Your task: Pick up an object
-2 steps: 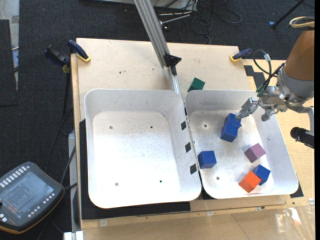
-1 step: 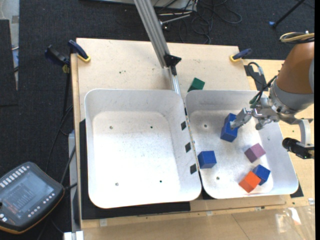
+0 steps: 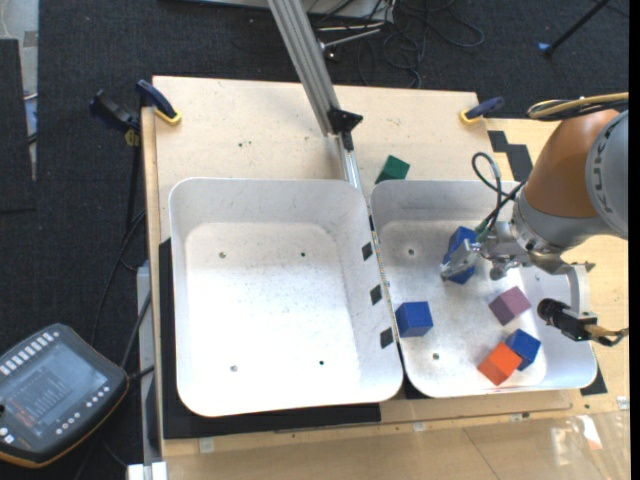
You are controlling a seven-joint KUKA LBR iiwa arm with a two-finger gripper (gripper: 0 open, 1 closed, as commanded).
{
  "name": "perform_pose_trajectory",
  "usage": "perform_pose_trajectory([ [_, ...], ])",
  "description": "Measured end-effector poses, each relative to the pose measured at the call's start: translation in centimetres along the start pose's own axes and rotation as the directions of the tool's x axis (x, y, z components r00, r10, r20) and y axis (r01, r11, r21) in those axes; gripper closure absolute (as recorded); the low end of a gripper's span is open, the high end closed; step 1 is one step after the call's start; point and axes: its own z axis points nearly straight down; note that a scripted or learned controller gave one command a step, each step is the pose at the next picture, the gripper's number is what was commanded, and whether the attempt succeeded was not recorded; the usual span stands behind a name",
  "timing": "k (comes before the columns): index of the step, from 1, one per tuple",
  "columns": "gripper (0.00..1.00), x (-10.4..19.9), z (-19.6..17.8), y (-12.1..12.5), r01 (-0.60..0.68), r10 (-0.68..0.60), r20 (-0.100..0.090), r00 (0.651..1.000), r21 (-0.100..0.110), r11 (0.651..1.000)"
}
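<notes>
A: Item: blue block (image 3: 461,240), right bin (image 3: 420,213), upper middle, at pincer (image 3: 466,262). Pincer state?
B: Can't be told; tips hidden against block. Block judged light, rigid, foam-like, matte; to be gripped on opp. flat faces.
A: Others?
B: Blue cube (image 3: 414,318), purple cube (image 3: 510,305), orange cube (image 3: 499,364); bin smooth plastic.

- The arm (image 3: 585,183) is cut off by the right edge, beyond the right bin (image 3: 420,213).
- Beside that bin's centre, the gripper (image 3: 462,264) partly covers a blue object (image 3: 461,239).
</notes>
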Motion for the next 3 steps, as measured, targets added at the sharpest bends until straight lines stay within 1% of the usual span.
perform_pose_trajectory([
  [1,1.0,-0.1,-1.4,0.2,-0.001,0.001,0.002,1.0,-0.008,1.0],
  [2,1.0,0.5,-6.0,0.7,0.003,-0.003,0.003,1.0,-0.012,1.0],
  [3,1.0,0.6,-12.3,0.4,0.003,-0.003,0.004,1.0,-0.014,1.0],
])
